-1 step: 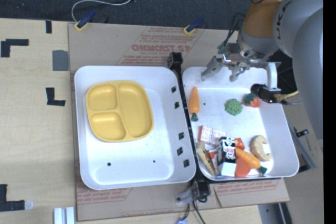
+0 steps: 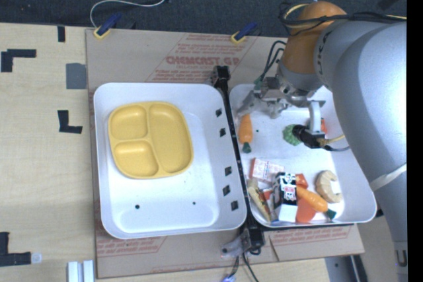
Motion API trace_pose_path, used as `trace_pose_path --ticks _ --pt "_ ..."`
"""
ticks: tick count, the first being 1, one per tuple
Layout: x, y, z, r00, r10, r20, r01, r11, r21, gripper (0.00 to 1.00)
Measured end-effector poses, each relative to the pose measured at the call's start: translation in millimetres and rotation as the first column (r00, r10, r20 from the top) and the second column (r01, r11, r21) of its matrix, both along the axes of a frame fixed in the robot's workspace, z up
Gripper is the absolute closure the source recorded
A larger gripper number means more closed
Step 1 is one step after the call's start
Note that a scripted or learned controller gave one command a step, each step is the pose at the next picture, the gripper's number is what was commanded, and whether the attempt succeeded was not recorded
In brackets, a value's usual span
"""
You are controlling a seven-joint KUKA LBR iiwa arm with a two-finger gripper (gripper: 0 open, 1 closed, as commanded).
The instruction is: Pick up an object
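The grey arm [image 2: 370, 96] fills the right side of the frame, its orange band [image 2: 304, 36] showing at the upper right, and it bends down toward the top of the right bin [image 2: 360, 205]. The gripper [image 2: 271, 101] hangs low over the upper left part of that bin, just to the right of the divider between the two bins. Whether it is open or closed cannot be told from here, and nothing can be seen held in it.

Just below and left of the gripper, a small orange carrot [image 2: 245, 131] lies in the right bin near its left wall. To the right of it sits a small green piece [image 2: 291, 135], close to a dark part of the arm's tooling. Toward the lower end of the same bin a heap of things lies together: a small printed packet [image 2: 264, 170], a black and white carton [image 2: 287, 189], a larger orange carrot [image 2: 310, 198] and a tan bread roll [image 2: 328, 185].

The left bin [image 2: 165, 214] holds a yellow divided plate [image 2: 151, 139] in its upper left part, flat on the floor.
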State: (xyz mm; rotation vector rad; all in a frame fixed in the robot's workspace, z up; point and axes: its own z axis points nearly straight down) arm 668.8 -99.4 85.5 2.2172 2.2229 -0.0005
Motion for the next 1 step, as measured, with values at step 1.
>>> trace_pose_path --ticks 1 --pt "-15.8 -1.7 0.0 1.0 -0.001 0.0 0.001 1.0 0.0 0.0"
